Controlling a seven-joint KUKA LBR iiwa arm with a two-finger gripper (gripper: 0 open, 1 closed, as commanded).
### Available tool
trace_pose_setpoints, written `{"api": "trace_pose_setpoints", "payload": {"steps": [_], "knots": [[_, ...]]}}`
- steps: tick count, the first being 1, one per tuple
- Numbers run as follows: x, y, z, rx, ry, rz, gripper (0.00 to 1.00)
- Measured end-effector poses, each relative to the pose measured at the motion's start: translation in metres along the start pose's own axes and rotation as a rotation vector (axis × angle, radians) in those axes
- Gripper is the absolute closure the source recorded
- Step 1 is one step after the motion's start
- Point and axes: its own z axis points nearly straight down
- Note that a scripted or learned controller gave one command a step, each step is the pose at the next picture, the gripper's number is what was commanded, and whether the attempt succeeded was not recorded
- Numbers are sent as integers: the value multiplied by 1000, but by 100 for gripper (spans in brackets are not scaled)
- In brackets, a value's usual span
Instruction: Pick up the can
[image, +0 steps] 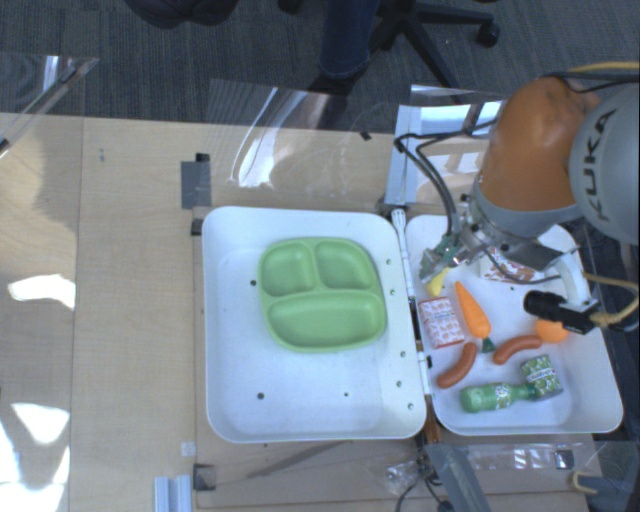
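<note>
Camera view puts the gripper (442, 262) low over the right bin's (592, 402) far-left corner, open or closed I cannot tell; the green can (541, 375) lies on its side well apart, near-right of it, just beside a green bottle (490, 397), so the arm likely needs repositioning

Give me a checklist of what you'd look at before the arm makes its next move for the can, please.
1. Can findable: ok. The small green can lies near the front of the right bin.
2. Arm at the correct bin: ok. The arm hangs over the right bin's back part.
3. Arm lined up with the can: not ok. The can lies nearer the front than the arm's end.
4. Room around the can: not ok. The green bottle lies right beside it, and a red sausage lies just behind.
5. Nothing already being carried: cannot tell.
</note>
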Motion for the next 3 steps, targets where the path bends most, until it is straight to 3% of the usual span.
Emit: {"api": "trace_pose_setpoints", "payload": {"steps": [1,2,3], "knots": [[77,1,29,2,1,417,100],[-21,-103,-73,-5,-6,-23,100],[-36,-15,-57,-3,-3,210,100]]}}
